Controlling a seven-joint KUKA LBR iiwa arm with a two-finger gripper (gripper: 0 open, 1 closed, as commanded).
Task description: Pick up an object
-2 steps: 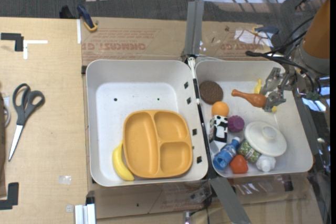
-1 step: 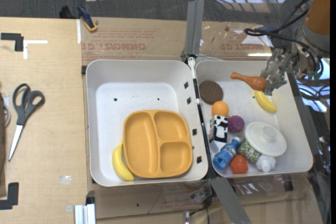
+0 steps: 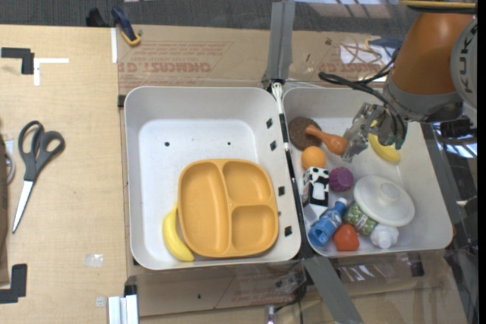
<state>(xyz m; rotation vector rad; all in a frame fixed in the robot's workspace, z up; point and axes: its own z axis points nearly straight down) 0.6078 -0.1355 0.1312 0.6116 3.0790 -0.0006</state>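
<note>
Yellow tray (image 3: 228, 207) in left bin (image 3: 152, 117)

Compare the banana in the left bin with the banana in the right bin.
The left-bin banana lies at the near-left corner, partly tucked under the orange divided plate; the right-bin banana sits near the far right, beside the gripper. The left-bin banana shows as a long curve, the right-bin banana as a shorter piece, partly hidden by the arm. Both are yellow and rest in white bins.
</note>
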